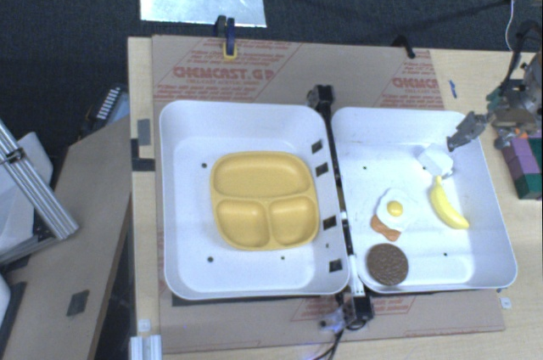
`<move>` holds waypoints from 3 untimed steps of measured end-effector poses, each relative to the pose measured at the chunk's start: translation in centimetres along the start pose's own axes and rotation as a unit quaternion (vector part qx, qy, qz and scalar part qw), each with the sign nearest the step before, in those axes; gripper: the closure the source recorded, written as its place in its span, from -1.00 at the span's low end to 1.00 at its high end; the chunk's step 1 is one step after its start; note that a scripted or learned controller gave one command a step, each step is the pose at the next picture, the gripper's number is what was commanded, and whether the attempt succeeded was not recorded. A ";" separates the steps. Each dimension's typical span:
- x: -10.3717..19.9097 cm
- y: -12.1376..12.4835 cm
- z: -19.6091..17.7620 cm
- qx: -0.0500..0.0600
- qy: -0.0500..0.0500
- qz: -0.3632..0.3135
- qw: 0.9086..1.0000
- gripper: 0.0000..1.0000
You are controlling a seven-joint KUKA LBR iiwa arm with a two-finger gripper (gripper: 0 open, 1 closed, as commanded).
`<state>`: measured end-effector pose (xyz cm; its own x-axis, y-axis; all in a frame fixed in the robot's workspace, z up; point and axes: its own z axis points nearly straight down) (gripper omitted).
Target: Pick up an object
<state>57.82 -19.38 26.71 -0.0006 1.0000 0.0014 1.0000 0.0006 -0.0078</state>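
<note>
Banana [447,206] lies in the right bin [492,265], near its right wall, with an egg [394,209] and cookie [388,263] to its left. The gripper [454,137] hovers above it; grip cannot be told.
</note>
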 end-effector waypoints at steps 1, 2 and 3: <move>0.1 0.2 -0.6 -0.005 -0.001 -0.001 1.000 -1.00; 0.1 0.9 5.5 -0.003 -0.001 -0.001 1.000 -1.00; -0.3 1.0 11.7 -0.003 -0.001 0.000 1.000 -1.00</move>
<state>58.75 -19.68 15.04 -0.0013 1.0000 0.0002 1.0000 0.0013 -0.0023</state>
